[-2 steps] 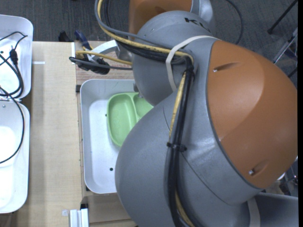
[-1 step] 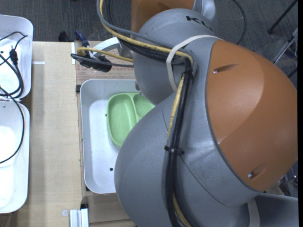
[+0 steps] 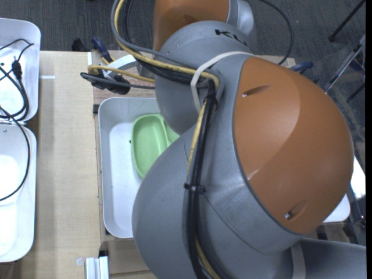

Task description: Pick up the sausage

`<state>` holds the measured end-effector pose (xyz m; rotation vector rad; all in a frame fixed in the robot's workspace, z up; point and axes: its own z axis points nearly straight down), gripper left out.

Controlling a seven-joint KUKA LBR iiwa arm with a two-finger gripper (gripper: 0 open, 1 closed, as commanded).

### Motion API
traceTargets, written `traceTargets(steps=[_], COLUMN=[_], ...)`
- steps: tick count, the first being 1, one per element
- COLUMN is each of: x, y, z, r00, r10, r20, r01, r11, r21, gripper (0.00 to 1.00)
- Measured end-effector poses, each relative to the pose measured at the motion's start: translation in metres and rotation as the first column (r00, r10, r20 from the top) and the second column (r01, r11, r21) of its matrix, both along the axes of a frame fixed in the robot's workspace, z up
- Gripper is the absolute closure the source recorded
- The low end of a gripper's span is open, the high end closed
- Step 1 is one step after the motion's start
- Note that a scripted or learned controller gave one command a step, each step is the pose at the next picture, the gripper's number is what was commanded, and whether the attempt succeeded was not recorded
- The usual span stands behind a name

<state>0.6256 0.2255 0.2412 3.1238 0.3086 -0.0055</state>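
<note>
Looming closest to the lens: grey arm (image 3: 192, 225) with its broad orange cap (image 3: 290, 150), spread from centre out to 3 and 6 o'clock. Strapped along its casing, a yellow-and-black cable bundle (image 3: 196, 150), looped up towards 12 o'clock.

Hides most of the white bin (image 3: 107, 173) beneath it; just the bin's 9 o'clock wall and a strip of floor left on show. Blocks the 3 o'clock side of a pale green dish (image 3: 148, 144) lying in that strip, so its full outline hard to make out.

Impossible to tell where the sausage lies, or how it looks; likewise impossible to tell whether the tool is open, closed or gripping anything, with the arm's bulk in the way.

Cut off at the 9 o'clock edge: two more white tubs (image 3: 17, 225), one above the other, with thin black wires (image 3: 17, 92) trailing across them. Between tubs and bin, bare light-wood table (image 3: 64, 156). Towards 11 o'clock, at the bin's far corner, a black clamp (image 3: 107, 81) and blue clips (image 3: 100, 46), small and indistinct. Beyond, at 12 o'clock, grey carpet (image 3: 52, 10).
</note>
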Motion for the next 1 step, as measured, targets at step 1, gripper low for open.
traceTargets(steps=[1], x=[0.0011], y=[-0.0033], z=[0.0089], r00=[1.000], r10=[-0.005], r20=[-0.001], r01=[0.005], r11=[1.000], r21=[-0.001], gripper=[1.00])
